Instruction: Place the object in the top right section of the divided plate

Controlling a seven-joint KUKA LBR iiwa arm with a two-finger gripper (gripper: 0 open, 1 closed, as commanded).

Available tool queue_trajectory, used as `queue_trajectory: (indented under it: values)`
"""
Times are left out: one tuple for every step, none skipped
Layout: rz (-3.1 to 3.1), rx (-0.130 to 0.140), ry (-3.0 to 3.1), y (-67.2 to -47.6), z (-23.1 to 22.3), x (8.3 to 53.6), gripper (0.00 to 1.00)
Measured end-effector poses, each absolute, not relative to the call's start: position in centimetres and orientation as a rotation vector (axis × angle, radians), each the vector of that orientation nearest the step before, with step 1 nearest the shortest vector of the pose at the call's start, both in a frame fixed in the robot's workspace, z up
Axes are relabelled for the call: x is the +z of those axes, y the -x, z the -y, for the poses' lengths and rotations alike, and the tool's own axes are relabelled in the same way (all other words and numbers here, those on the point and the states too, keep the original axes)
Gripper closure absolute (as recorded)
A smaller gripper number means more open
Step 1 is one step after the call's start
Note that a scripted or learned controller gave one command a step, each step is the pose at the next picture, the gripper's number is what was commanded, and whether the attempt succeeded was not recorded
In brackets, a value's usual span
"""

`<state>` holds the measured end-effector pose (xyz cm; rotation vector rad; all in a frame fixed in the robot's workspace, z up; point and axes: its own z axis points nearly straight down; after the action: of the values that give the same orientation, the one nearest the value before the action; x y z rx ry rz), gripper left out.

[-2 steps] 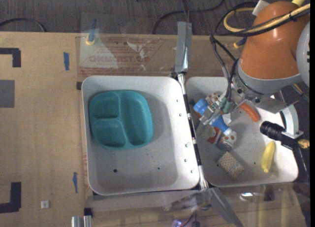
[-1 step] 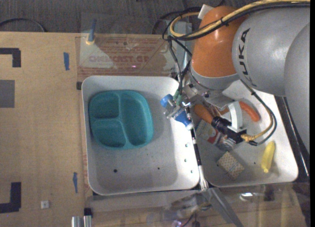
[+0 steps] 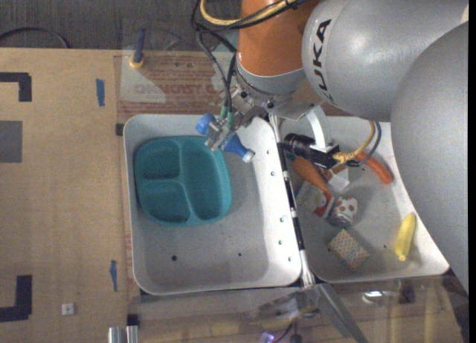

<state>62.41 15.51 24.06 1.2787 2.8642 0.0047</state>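
Observation:
A teal divided plate point(image 3: 178, 181) lies in the left bin point(image 3: 216, 274), toward its far left side. My gripper point(image 3: 220, 135) hangs over the plate's upper right edge. Its fingers are shut on a small blue object point(image 3: 240, 149), whose ends stick out on both sides of them, one at the upper left and one at the lower right. The object sits just above the plate's top right section, near the rim. The underside of the object is hidden by the fingers.
The right bin point(image 3: 372, 268) holds an orange carrot-like piece point(image 3: 378, 170), a red and white can point(image 3: 336, 208), a woven square point(image 3: 348, 248) and a yellow banana-like piece point(image 3: 404, 236). The arm's big grey body covers the upper right.

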Motion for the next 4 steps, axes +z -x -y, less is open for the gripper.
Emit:
queue_trajectory:
  values:
    - [-2.788, 0.004, -1.44, -65.6, -20.4, 23.8, 1.0]
    - [-2.673, -0.001, -1.652, -64.0, -19.6, 19.2, 1.0]
    - [-2.542, -0.004, -1.849, -61.4, -19.7, 13.3, 1.0]
    - [-2.563, -0.002, -1.82, -54.6, -17.9, 20.5, 1.0]
